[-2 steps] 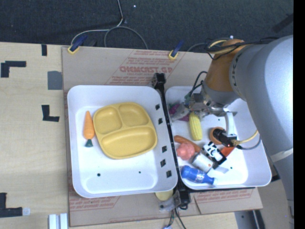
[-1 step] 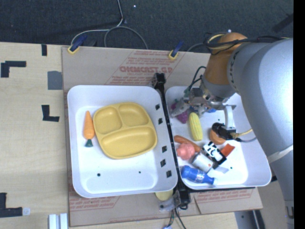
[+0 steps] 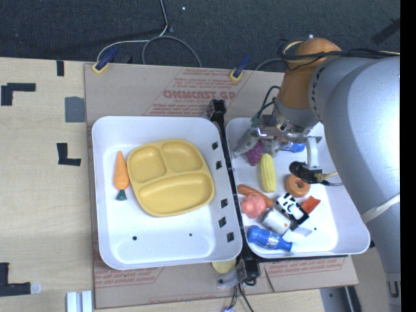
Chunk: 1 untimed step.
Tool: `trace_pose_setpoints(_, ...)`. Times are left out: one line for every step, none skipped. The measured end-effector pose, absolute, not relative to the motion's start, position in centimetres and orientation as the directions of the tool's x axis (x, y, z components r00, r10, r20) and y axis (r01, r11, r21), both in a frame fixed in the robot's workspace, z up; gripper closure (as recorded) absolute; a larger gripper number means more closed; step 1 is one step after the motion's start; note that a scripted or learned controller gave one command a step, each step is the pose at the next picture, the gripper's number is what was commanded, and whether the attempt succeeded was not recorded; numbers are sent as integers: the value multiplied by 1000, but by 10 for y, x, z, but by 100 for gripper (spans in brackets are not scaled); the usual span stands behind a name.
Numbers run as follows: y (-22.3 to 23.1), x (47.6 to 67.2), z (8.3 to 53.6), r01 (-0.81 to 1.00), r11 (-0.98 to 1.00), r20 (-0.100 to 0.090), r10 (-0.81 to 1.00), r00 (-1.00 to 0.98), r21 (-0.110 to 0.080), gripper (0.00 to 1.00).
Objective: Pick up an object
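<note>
- Near edge of the right bin (image 3: 328, 234): blue bottle (image 3: 268, 238) lying on its side, cap end toward the divider between the bins.
- Just behind it: black-and-white object (image 3: 292, 208) touching the bottle's white end, with a small red piece (image 3: 311, 205) at its right.
- Pink object (image 3: 253, 205) sits left of those, near the divider. A thin orange piece (image 3: 246, 190) is touching its far side.
- Donut (image 3: 298, 186) is mid-bin, right of centre.
- Corn cob (image 3: 267, 172) is left of the donut, apart from it, long axis running near-to-far.
- Purple object (image 3: 255, 153) is just beyond the corn, at its far-left end. It's directly under the gripper (image 3: 260, 137).
- Gripper is down at the far-left part of the right bin, over the purple object. Can't tell if it's open or closed, and can't confirm contact or a hold.
- Small blue item (image 3: 296, 147) is right of the gripper, at the far side of the bin.
- Left bin (image 3: 162, 242): yellow divided plate (image 3: 172, 177) in the middle, carrot (image 3: 121, 171) just beside its left edge, green tip toward the near side.
- Arm (image 3: 354, 116) comes in from the right, orange band (image 3: 302, 83) above the wrist.
- Both bins sit on a cardboard sheet (image 3: 188, 93), which has a yellow clamp (image 3: 102, 64) and a blue clamp (image 3: 239, 70) on its far edge.
</note>
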<state>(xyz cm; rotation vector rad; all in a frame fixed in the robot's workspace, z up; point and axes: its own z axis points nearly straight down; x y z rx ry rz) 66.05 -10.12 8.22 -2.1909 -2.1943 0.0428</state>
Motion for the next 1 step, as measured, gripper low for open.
trace_pose_setpoints(-102,668,95,1000,2,-2,1000,-2,-3,100)
